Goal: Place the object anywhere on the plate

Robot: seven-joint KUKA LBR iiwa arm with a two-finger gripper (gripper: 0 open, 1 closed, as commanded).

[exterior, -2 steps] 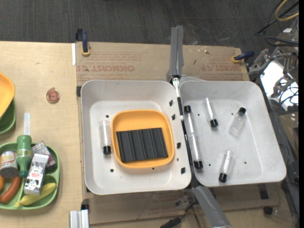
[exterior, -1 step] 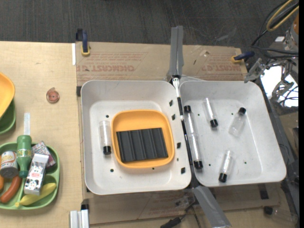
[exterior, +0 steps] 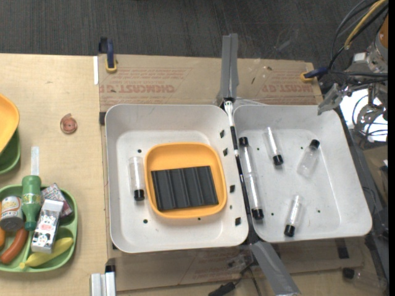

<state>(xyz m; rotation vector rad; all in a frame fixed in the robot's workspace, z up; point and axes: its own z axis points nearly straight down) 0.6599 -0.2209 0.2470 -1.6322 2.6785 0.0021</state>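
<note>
While fingers' state can't be told, clear black-capped vial lies beside orange plate.

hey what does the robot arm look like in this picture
Little of the arm shows at the right edge above the right bin: pale grey metal parts, wrapped in looping black cables with a yellow one among them. Its markings are too small to make out.

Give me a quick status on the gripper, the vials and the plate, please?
Gripper up at right bin's far corner, holding nothing seen. Four vials loose there; one vial beside orange plate. Black ridged block occupies plate.
</note>
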